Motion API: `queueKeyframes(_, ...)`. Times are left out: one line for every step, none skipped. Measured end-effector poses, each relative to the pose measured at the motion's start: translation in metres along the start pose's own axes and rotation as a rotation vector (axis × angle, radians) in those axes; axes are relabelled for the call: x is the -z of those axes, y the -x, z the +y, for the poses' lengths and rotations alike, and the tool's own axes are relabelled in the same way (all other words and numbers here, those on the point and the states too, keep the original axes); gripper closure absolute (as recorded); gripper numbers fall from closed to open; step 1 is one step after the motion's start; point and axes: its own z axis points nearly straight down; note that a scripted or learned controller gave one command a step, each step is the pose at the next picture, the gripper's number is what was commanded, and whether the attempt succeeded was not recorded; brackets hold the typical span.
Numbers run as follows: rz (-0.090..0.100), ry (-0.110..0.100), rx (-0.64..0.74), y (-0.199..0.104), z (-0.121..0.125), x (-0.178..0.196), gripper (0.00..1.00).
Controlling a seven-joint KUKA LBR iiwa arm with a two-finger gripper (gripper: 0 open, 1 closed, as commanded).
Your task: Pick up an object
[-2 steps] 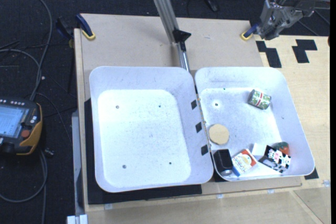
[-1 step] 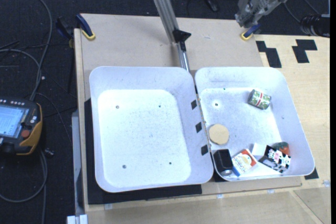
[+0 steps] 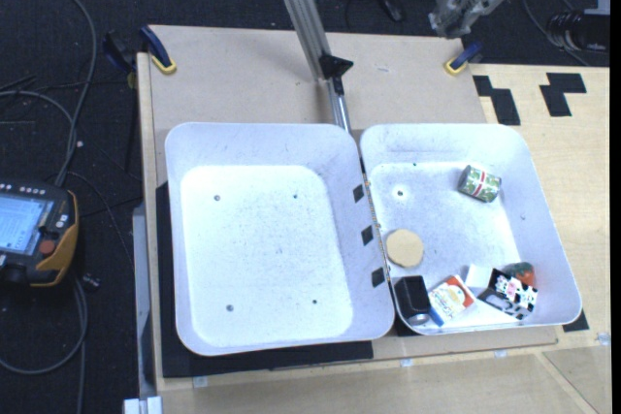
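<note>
Overhead view of the desk. The right bin carries a small green can at two o'clock, a tan disc at nine and packets near six. The can looks light, rigid and prone to roll; grip across its curved sides. The hand hangs above the desk's far edge; its opening cannot be told.

Arm enters at top right, only its end section in frame, held high and well back from the bench. Gripper hangs off it pointing down and a bit left, sitting above the far right edge of the bench. Metallic grey body, blurry. Nothing visible between the fingers. Arm upper part cropped by frame top.
</note>
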Motion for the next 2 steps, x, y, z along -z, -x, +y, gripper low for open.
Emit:
queueKeyframes(0.000,0.001,-0.003,0.030,0.000,0.000,1.00)
queueKeyframes(0.000,-0.003,0.004,-0.039,0.063,-0.002,1.00)
